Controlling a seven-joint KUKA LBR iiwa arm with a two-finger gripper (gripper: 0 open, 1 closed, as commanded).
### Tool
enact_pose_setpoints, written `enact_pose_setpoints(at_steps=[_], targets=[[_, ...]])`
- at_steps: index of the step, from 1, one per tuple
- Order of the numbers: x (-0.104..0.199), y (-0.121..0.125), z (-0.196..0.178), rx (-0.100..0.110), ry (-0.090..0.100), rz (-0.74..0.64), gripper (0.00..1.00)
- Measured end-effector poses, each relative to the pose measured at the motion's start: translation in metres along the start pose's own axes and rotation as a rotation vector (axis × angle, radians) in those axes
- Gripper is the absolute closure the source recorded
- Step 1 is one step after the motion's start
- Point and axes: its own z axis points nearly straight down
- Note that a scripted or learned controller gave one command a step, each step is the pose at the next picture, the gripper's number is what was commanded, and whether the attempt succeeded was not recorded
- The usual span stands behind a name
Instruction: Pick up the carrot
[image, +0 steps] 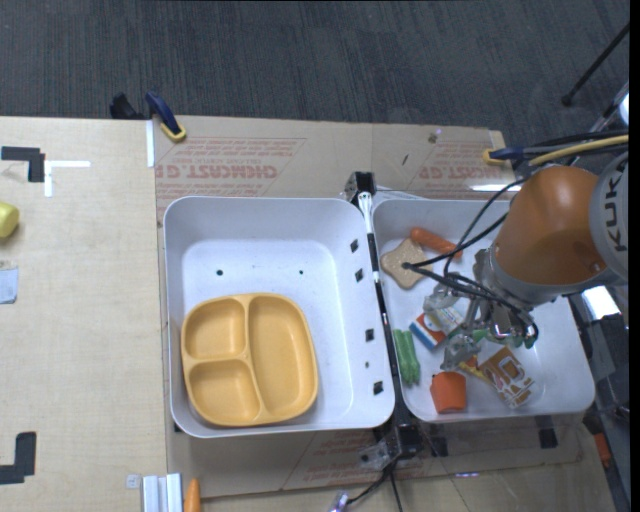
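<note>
The carrot (432, 240), a small orange stick, lies at the far side of the right bin (570, 400), touching the top edge of a tan bread slice (400, 266). My gripper (463, 343) hangs under the arm's orange band (550, 240), low over the middle of that bin. It is nearer the camera than the carrot and well apart from it, above a clutter of small items. The arm hides part of the bin's right half.
In the right bin also lie a green pod (405, 356), a red-orange block (449, 392), a printed packet (506, 377) and a blue-and-white piece (430, 331). The left bin (260, 235) holds a yellow divided plate (249, 357). Cables cross above the right bin.
</note>
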Motion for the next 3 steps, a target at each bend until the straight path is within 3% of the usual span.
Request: enact_pose_setpoints(at_steps=[1,2,3], targets=[[-0.003,0.135,-0.092,0.004,0.016,0.262,0.00],[0.005,0.203,0.004,0.012,0.028,0.206,0.00],[-0.026,0.275,0.010,0.010,0.022,0.348,0.00]])
